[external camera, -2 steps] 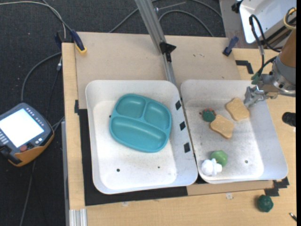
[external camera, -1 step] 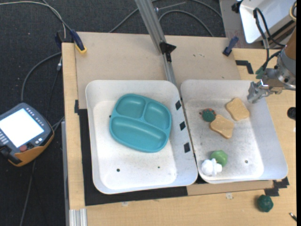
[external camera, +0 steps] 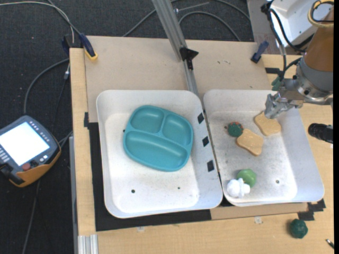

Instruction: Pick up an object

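Observation:
In the right bin (external camera: 296,187) lie two tan bread-like pieces: one (external camera: 250,142) near the middle and one (external camera: 268,125) toward the back right. A small red and green piece (external camera: 234,128) sits left of them. At the front a green object (external camera: 247,177) touches a white object (external camera: 238,188). My gripper (external camera: 273,109) hangs at the back right of this bin, directly over the far tan piece and touching or nearly touching its top edge. Nothing shows between its fingers.
The left bin (external camera: 114,194) holds a teal divided plate (external camera: 158,137). A metal pole (external camera: 172,23) slants down to the gap between the bins. A green ball (external camera: 298,227) lies on the bench at the front right, and a handheld pendant (external camera: 24,150) lies far left.

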Robot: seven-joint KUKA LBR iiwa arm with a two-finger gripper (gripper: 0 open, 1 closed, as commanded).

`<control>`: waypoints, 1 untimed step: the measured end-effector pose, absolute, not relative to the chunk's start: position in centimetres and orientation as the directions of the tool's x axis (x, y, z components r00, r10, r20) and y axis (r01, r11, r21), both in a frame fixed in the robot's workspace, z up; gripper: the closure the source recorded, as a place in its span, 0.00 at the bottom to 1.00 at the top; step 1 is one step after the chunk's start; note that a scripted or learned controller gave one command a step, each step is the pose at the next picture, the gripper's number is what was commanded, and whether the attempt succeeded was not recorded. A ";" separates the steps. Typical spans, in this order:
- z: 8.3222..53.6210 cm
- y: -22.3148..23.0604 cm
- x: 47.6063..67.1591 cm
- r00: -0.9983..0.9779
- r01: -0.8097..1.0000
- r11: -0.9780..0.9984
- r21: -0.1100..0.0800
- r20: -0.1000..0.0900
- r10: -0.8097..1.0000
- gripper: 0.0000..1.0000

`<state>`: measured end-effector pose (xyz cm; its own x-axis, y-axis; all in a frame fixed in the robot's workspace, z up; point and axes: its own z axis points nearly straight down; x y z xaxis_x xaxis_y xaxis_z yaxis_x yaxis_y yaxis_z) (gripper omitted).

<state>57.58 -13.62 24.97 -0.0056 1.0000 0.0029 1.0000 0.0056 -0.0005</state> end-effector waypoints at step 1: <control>23.9 -8.0 56.7 -0.006 1.000 0.006 -0.003 0.003 1.000 1.00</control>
